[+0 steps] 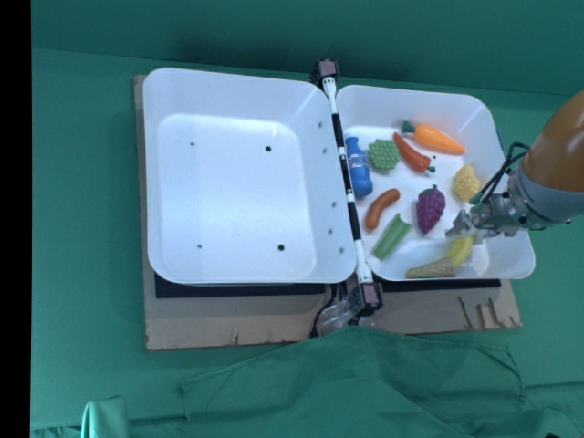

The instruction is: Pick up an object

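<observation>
— Where is your gripper, and what does it hold?

— My gripper (464, 225) hangs low over the right bin (511, 261), near its right wall. How far it is open I cannot tell. Just below it lies a yellow banana (461, 249), and beside that a tan piece (431, 268).

— And around it?

— To the left are purple grapes (430, 208), a green pod (391, 236) and a sausage (381, 208); yellow corn (466, 182) is above. Farther up — a carrot (436, 138), a red pepper (411, 152), a green bumpy ball (383, 155) and a blue bottle (358, 167). The left bin (173, 99) is beside.
</observation>
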Robot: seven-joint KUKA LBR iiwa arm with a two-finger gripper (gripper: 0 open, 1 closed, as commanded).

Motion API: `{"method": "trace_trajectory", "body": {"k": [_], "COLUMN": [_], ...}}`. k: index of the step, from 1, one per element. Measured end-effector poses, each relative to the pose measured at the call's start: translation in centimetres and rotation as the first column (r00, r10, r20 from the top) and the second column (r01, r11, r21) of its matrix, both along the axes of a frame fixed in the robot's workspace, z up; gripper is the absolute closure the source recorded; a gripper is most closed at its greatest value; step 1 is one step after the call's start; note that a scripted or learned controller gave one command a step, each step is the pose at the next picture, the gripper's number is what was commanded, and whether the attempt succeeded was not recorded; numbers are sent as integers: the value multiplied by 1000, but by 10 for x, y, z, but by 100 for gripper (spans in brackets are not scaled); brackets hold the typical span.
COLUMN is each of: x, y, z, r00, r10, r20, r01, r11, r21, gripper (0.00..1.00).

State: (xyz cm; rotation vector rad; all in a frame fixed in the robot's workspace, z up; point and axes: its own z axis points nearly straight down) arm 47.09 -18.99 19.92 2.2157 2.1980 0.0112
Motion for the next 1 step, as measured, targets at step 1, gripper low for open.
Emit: {"method": "trace_trajectory", "body": {"k": [1], "x": [1], "y": [-1], "z": [11], "r00": [1000], "r10": [-4], "r20": [5], "r01": [4], "r11": [1000], "r21": [-3], "gripper": [100]}}
